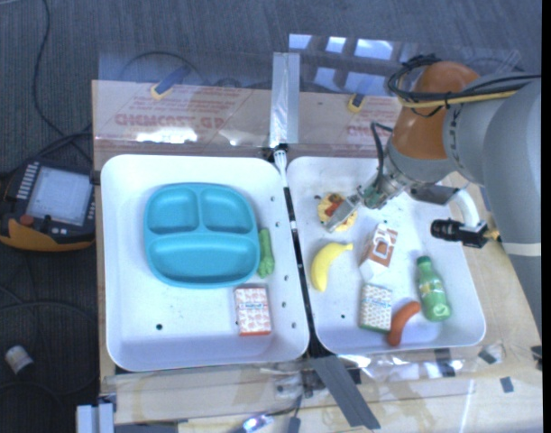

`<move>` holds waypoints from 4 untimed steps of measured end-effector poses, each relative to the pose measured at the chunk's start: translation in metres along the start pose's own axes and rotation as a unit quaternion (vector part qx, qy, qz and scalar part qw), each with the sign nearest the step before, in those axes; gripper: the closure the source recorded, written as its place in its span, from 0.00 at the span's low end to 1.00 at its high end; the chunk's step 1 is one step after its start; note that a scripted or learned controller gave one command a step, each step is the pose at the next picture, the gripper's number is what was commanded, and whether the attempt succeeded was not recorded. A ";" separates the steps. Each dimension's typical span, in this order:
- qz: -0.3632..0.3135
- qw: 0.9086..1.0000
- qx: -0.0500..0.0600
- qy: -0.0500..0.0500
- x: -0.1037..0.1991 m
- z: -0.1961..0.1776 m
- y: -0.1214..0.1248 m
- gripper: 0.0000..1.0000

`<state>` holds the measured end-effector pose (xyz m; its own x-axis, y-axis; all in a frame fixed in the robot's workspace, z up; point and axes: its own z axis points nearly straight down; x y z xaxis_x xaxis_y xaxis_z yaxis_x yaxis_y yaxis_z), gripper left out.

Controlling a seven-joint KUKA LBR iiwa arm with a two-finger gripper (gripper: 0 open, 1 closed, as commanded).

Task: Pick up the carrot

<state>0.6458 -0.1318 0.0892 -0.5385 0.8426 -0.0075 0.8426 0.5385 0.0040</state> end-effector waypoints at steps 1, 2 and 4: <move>0.000 1.000 0.000 -0.001 0.000 -0.010 0.001 1.00; 0.203 0.979 0.004 0.003 0.068 -0.094 0.018 1.00; 0.337 0.942 0.006 0.002 0.069 -0.094 -0.034 0.00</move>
<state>0.5791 -0.0914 0.1825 0.1178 0.9930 -0.0024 0.9930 -0.1178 -0.0042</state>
